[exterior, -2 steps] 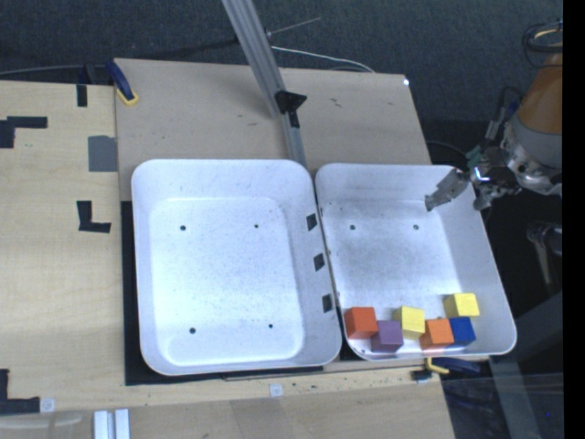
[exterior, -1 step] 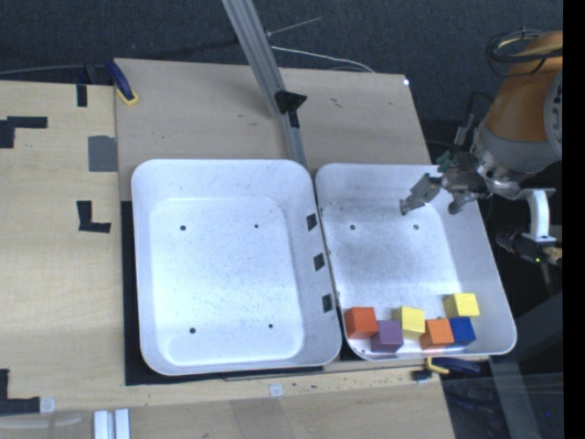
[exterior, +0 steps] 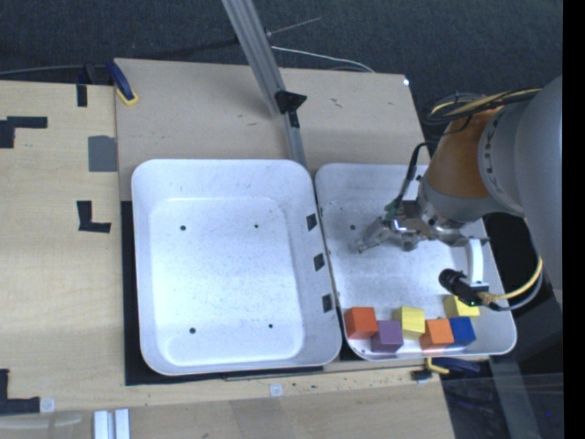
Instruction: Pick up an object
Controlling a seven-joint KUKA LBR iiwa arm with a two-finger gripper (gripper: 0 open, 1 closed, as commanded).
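Several small blocks lie along the near edge of the right bin [exterior: 366, 195]: an orange block [exterior: 361, 321], a purple block [exterior: 389, 335], a yellow block [exterior: 413, 320], a second orange block [exterior: 439, 333], a blue block [exterior: 462, 331] and another yellow block [exterior: 461, 307] behind it. My gripper [exterior: 369, 240] hangs low over the bare middle of the right bin, pointing left. It is well above the row of blocks in the view and apart from all of them. No block is at its tip.
The left bin [exterior: 146, 245] sits next to the right one, their rims meeting at the centre. A metal pole [exterior: 256, 44] slants in from the top to the bins' far edge. The arm's grey and orange wrist [exterior: 462, 172] covers the right bin's right side.
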